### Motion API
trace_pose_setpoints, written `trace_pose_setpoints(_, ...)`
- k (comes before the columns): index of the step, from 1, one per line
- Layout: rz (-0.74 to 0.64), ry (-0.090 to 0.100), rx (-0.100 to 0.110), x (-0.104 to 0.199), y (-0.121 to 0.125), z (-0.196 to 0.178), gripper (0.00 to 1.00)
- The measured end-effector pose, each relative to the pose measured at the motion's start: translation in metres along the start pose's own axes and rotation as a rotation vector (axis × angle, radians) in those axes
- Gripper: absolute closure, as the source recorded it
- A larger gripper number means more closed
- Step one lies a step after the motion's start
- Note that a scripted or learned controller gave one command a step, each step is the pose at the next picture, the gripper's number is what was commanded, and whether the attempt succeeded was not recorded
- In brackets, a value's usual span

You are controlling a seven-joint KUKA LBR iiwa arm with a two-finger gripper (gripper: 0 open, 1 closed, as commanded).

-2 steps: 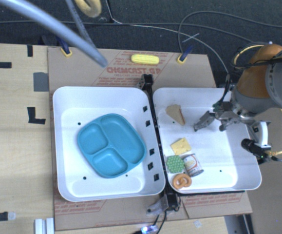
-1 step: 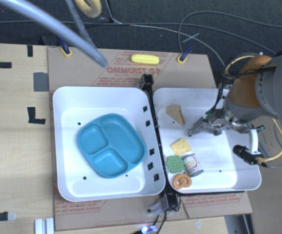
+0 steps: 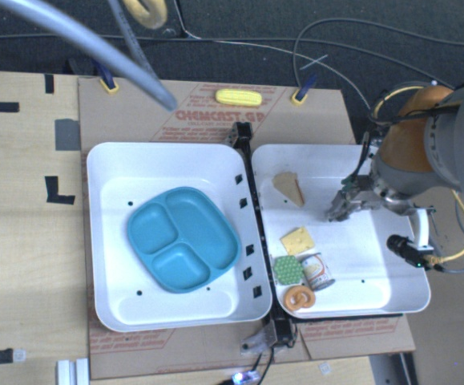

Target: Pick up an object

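1. The right bin (image 3: 392, 291) holds the candidates: a tan wedge (image 3: 289, 188) at its far left, a yellow cheese-like slice (image 3: 297, 240) near the middle, and a cluster toward the near left of a green disc (image 3: 288, 269), a small can (image 3: 320, 271) and a pretzel-shaped ring (image 3: 300, 298).
2. All look like light toy food. The wedge and yellow slice lie flat and thin, so I judge them awkward to pinch from above; their edges offer the only purchase.
3. The can looks rigid and smooth, possibly slippery. It lies on its side touching the green disc, so a grip across its round body seems best, though its neighbours crowd it.
4. The tan wedge lies closest to the end effector (image 3: 340, 209) and apart from the rest, which makes it the likeliest target.
5. The arm reaches in from the right, its orange band (image 3: 412, 139) above the wrist, the end effector low over the far middle of the right bin, just right of the wedge.
6. Whether its tips are spread or pressed together I cannot tell; nothing is visibly pinched.
7. The left bin (image 3: 103, 167) carries a blue divided tray (image 3: 183, 239).
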State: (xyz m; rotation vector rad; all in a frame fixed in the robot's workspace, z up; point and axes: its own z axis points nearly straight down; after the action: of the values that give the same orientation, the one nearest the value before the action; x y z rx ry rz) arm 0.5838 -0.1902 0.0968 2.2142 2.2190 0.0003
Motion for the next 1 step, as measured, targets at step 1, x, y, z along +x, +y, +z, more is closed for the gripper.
trace_pose_setpoints(1,0.000,0.004,0.002,0.0072,0.0072,-0.0474,1.00)
